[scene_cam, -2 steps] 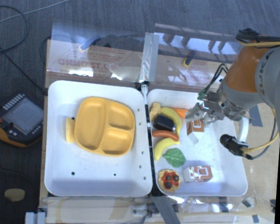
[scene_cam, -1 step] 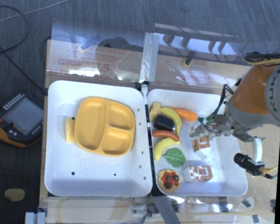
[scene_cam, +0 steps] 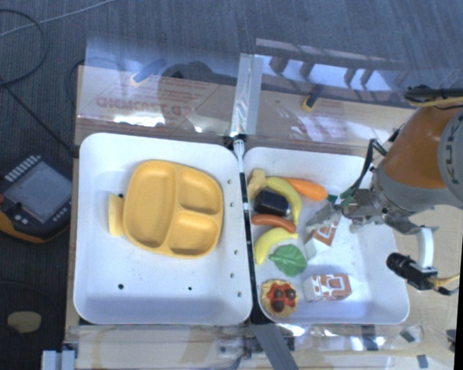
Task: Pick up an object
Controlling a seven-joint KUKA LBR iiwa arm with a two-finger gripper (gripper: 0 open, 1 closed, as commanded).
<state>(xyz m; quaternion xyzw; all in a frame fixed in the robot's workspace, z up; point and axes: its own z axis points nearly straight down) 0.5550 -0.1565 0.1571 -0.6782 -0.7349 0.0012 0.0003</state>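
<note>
The right bin holds a pile of toy food. A yellow banana curves around a dark block, with an orange carrot behind and a red-orange piece in front. A second banana lies under a green leaf. Near the front sit a small round tart and a white and orange packet. My gripper hangs low over the bin's middle, just right of the pile, at a small white and orange piece. Whether it grips that piece is unclear.
The left bin carries a yellow divided plate. A divider wall separates the bins. The grey and orange arm reaches in over the right bin's right side. A handheld pendant lies on the floor at far left.
</note>
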